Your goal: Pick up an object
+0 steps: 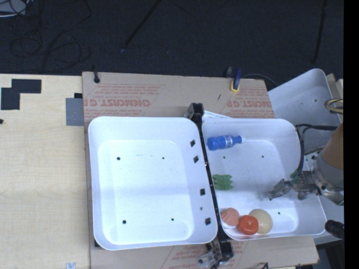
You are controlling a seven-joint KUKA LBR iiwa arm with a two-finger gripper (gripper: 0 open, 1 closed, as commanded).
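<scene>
The right bin [280, 129] holds a blue bottle [224, 142] lying on its side near the far wall, a small green object [222, 181] by the divider, and a pink piece [229, 216], a red round piece [248, 225] and a tan round piece [261, 220] clustered in the near corner. The hand [279, 190] hangs low over this bin's right part, apart from all of them, nothing visibly between its fingers; whether they are spread or closed I cannot tell. The left bin [101, 150] sits beside it on the table [39, 167].
</scene>
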